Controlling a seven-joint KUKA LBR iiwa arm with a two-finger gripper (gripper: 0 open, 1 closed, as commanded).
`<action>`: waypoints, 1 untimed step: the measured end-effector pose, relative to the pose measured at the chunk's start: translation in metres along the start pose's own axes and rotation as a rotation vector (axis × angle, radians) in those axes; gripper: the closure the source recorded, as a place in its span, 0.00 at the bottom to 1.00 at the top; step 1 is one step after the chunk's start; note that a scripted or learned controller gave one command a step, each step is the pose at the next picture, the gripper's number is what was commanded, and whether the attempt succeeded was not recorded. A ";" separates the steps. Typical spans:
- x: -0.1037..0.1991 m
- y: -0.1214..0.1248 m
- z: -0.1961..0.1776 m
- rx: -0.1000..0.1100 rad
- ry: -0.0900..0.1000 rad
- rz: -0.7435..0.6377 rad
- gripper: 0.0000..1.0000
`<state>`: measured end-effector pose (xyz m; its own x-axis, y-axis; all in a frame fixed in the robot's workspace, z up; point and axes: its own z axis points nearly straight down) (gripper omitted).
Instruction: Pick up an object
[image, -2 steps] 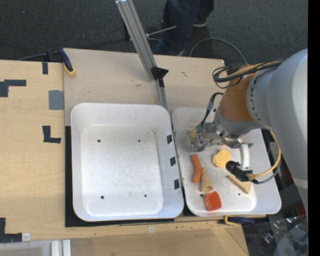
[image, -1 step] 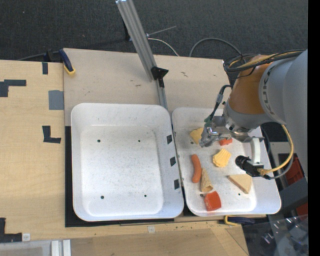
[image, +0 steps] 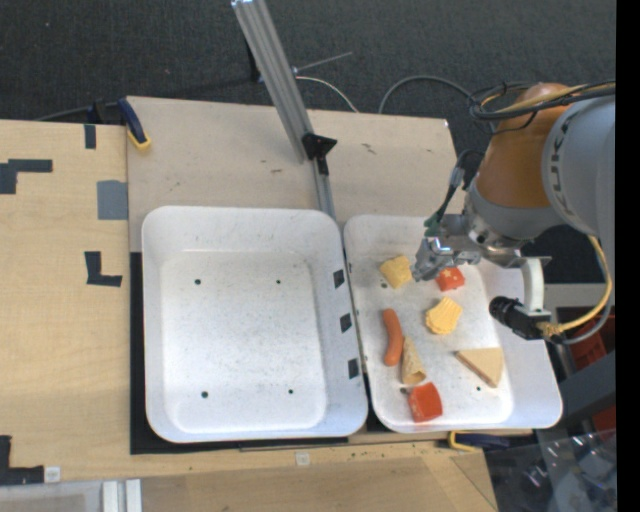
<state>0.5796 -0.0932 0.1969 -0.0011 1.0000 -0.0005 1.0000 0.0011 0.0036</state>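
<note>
Gripper (image: 436, 258) is down in the right bin (image: 520, 405), parked right at a small red block (image: 450, 279); honestly can't tell how it's set. Yellow chunk (image: 396, 271) sits at its 9 o'clock, touching-close.

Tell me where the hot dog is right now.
The hot dog lies in the right bin, near its left wall, just above the cone and left of the yellow waffle piece.
</note>
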 end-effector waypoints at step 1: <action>0.002 0.003 -0.043 0.000 0.000 -0.001 1.00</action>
<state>0.5829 -0.0907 0.2398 -0.0019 1.0000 -0.0005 1.0000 0.0019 0.0038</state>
